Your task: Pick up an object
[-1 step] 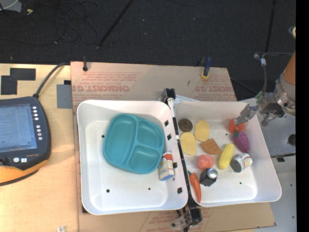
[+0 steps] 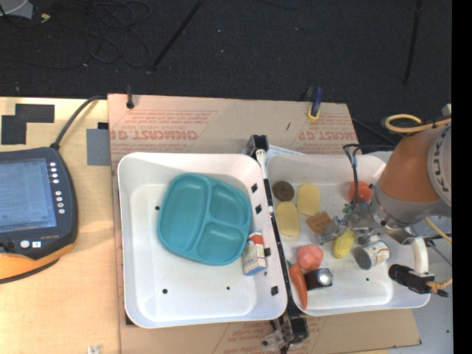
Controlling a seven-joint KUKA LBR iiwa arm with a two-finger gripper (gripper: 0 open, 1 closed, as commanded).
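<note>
My gripper (image 2: 355,226) hangs low in the right bin (image 2: 369,301), reaching in from the right under the orange-banded wrist. Right below it lie a yellow toy (image 2: 343,244) and a small grey cylinder (image 2: 364,257). A brown block (image 2: 319,222) sits just to its left, and a red-orange ball (image 2: 360,192) behind it. Whether anything is in the grip is hidden by the wrist.
The right bin also holds two pale yellow pieces (image 2: 308,198) (image 2: 287,218), a brown disc (image 2: 282,191), a pink ball (image 2: 310,256), an orange carrot (image 2: 296,282) and a black-silver item (image 2: 319,278). In the left bin (image 2: 147,286) are a teal divided plate (image 2: 206,218) and a small bottle (image 2: 254,254).
</note>
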